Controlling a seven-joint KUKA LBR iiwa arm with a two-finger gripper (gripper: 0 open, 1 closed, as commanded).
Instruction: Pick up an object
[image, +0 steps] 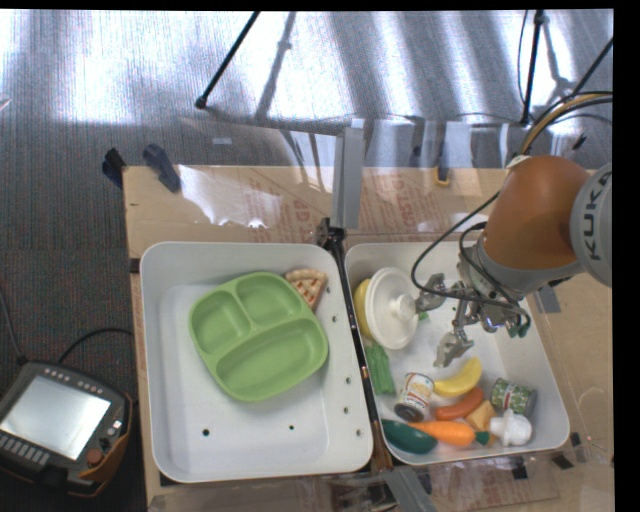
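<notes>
Teach pendant (60, 420) sits on the floor at lower left of the frame, off the desk (240, 200) and of no concern to the pick. Left bin (165, 290), centre-left, carries a green divided plate (258, 335) lying flat, with a waffle-patterned wedge (308, 286) touching its upper right corner; neither is near the arm. Right bin (555, 395), centre-right, holds the candidates: a white lidded dish over a yellow rim (388, 306) at its upper left, a green stick-shaped piece (379, 368) along the left wall, a small can (412, 394), a dark green piece (405, 436), an orange carrot (447, 432), a red-orange piece (459, 404), a yellow banana (459, 378), a green-labelled can (512, 396) and a white bottle-like piece (511, 429), all packed close along the lower part of the bin. Gripper (452, 345) hangs just above and left of the banana; nothing lies between its fingers, and whether they are spread or closed I cannot tell at this angle. Judgement: the step in hand is the descent onto a target, and the banana is the nearest thing. To do it well, centre over the banana's middle, turn the wrist so the fingers straddle its narrow width rather than its length, and come down straight. Risk: the red-orange piece lies just beside it, so a finger could land on that neighbour and push the banana aside. Confirm the catch by lifting slowly.
</notes>
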